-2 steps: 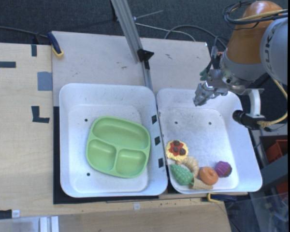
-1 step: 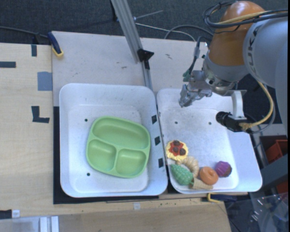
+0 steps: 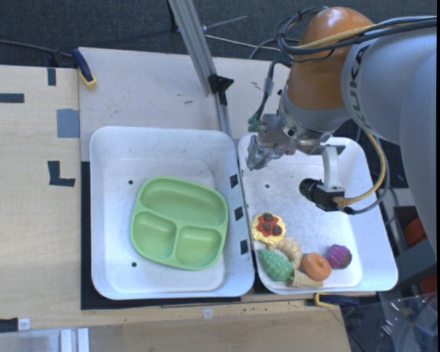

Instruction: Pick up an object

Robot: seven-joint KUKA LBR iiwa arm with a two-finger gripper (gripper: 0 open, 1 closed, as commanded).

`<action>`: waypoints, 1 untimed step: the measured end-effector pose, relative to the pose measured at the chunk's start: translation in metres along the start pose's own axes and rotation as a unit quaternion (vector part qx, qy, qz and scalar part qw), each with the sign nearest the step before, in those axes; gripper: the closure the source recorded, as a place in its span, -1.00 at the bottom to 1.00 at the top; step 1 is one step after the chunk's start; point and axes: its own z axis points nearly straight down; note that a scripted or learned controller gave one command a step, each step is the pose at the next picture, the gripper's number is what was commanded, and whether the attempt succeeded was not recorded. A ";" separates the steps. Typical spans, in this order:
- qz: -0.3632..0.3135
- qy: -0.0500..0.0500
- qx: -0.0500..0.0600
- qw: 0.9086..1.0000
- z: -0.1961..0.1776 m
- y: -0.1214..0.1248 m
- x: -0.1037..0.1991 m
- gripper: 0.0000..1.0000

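Camera view: the arm (image 3: 374,57) reaches in from the right of the frame, and its tool (image 3: 258,155) hangs over the upper left corner of the right bin (image 3: 352,156), close to the wall shared with the left bin (image 3: 106,196). Whether the tool is released or clenched I cannot tell from this angle; nothing is visible in it.

The likely trouble is distance and crowding. The toys sit huddled at the lower edge of the right bin, well apart from the tool, so a descent from here would probably meet bare floor or the bin wall. And because they touch each other, a grasp there could nudge neighbours or slip off a rounded shape.

The right bin holds a small pizza (image 3: 268,227), a green corn cob (image 3: 276,265), a tan pastry (image 3: 290,248), an orange ball (image 3: 317,266) and a purple fruit (image 3: 339,256). The left bin holds a green divided plate (image 3: 180,223) with nothing on it, lying flat.
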 end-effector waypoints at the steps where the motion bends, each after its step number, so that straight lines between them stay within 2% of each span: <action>1: 0.000 0.000 0.001 1.000 0.005 -0.021 0.057 1.00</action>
